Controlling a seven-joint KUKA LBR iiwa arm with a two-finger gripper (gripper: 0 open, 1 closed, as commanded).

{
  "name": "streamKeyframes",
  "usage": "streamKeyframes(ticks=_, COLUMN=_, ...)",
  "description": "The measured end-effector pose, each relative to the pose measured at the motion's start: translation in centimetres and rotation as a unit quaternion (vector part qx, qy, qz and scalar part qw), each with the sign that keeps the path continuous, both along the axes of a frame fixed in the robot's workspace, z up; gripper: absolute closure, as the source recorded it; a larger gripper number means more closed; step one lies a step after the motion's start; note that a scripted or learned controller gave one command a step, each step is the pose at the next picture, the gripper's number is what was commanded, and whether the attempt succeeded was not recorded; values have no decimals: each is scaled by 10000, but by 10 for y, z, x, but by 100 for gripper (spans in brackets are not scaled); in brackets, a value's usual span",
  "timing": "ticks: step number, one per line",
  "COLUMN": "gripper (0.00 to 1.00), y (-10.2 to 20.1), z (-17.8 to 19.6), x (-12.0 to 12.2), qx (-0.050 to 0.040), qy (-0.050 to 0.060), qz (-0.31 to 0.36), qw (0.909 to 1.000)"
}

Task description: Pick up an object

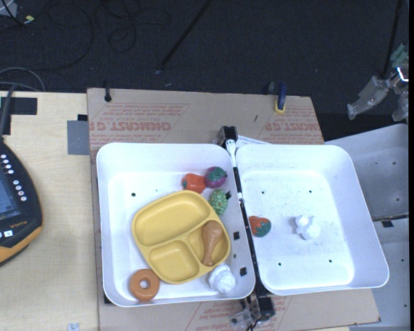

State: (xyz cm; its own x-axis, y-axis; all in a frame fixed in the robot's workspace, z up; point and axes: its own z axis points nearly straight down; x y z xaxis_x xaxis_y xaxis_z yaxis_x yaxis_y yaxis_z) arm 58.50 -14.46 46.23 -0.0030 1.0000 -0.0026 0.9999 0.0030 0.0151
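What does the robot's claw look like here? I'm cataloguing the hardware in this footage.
The claw, near the view's right edge, reads as a pale grey, metallic-looking piece with angular, blocky outlines. Brighter whitish patches show on the part just above it. It is too small and blurred to make out any markings, cables or the orange band.

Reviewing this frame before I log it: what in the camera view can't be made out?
- Gripper: at the right edge, cut off and blurred; finger state unreadable.
- White object in the right bin: too small, washed out against the white floor; identity unclear.
- White item in the left bin: same problem.
- Handheld controller: cut off by the left edge.
- Small green piece: too small; possibly grapes.
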Motion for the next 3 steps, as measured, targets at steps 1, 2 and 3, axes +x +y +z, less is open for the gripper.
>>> streamKeyframes(ticks=1, gripper=0, y=85, z=43, x=-41, qx=23, qy=58, qz=28, qw=10000)
streamKeyframes(ticks=2, gripper=0, y=144, z=-19, x=-68, qx=18, qy=122, qz=11, qw=9999)
streamKeyframes(ticks=3, gripper=0, y=196, z=-5, x=-108, qx=17, qy=93, qz=12, qw=10000)
